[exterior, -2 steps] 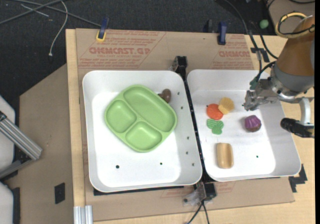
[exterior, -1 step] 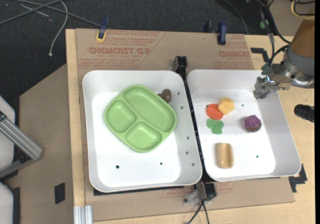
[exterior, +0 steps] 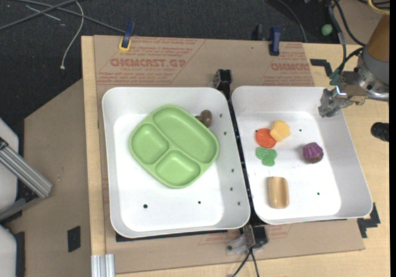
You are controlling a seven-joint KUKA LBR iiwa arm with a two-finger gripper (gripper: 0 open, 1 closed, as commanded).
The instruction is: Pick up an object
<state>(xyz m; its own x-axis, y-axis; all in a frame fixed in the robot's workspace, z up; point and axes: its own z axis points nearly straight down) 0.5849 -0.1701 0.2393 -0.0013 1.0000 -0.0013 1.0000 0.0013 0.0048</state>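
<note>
Right now, from the overhead camera, I see the gripper [exterior: 328, 104] hanging over the far right edge of the right bin [exterior: 352, 164], with nothing between its fingers that I can make out; whether the jaws stand apart or together I cannot tell at this size.

The candidates all lie in that right bin: an orange-red piece [exterior: 265, 137] touching a yellow piece [exterior: 280, 130] just behind it, a green piece [exterior: 267, 156] just in front of those, a purple piece [exterior: 312, 152] off on its own toward the right, and a tan cylinder [exterior: 278, 191] lying near the front. The left bin [exterior: 124, 201] holds a green divided tray [exterior: 174, 145] with a small brown object [exterior: 205, 117] at its far edge.

My judgement is that the purple piece is the best pick: it is nearest the gripper and has bare floor all round, so the fingers can straddle it without nudging a neighbour. I would come straight down, centred, and avoid the crowded orange, yellow and green cluster.

The arm [exterior: 378, 53] enters from the right, its wrist angled down and leftward toward the bin's far corner, apart from every object.
</note>
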